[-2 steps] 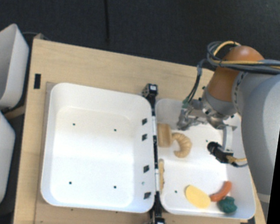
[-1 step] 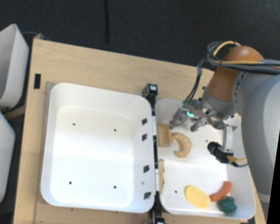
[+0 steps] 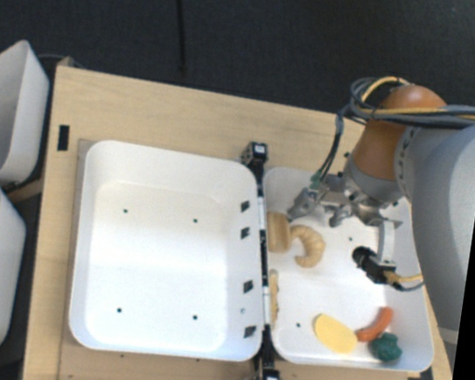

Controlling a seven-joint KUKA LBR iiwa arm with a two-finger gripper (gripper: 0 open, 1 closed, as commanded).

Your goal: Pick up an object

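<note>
From above, the bench point(image 3: 169, 113) bears two shallow white bins side by side: the left bin point(image 3: 94, 234) and the right bin point(image 3: 411, 330), whose shared edges meet along a row of small black clips point(image 3: 254, 258). The right bin holds several small things: a tan curved piece shaped like a croissant point(image 3: 309, 245) in its far-left part, a pale flat block point(image 3: 277, 232) just left of it against the bin's left wall, a yellow oval piece point(image 3: 335, 334) near the near edge, and an orange stick point(image 3: 375, 323) touching a small green lump point(image 3: 387, 347) at the near-right corner (what the lump is cannot be told). A black cable end point(image 3: 370, 264) hangs from the arm point(image 3: 439, 171) over the right part of that bin, right of the croissant. The croissant's long axis runs from far-left to near-right, its ends curling toward the near-left. The gripper point(image 3: 321, 208) hovers over the far part of the right bin, its two fingers point(image 3: 300, 205) spread moderately apart with nothing between them; the croissant lies just on the near side of it, close below the fingertips, with the pale block beside the left finger.
</note>
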